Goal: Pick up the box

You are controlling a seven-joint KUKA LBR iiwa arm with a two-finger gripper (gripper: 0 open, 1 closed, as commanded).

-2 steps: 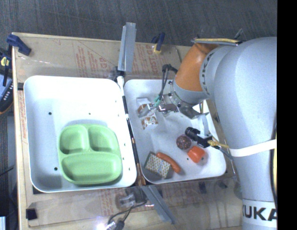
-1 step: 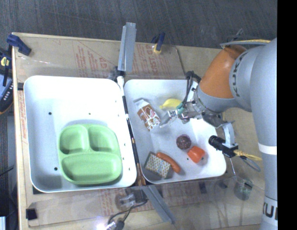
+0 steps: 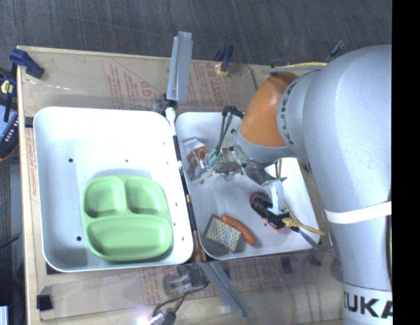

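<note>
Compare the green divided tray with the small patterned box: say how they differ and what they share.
The green tray lies in the left bin; the patterned box lies in the right bin. The tray is far larger than the box. The tray is plain green with three compartments; the box has a fine checked pattern. The tray lies apart from other things; the box sits against an orange sausage-like item. Both rest near their bins' front edges.

The arm (image 3: 352, 181) bears "KUKA" in dark letters near its base; nothing else legible.
</note>
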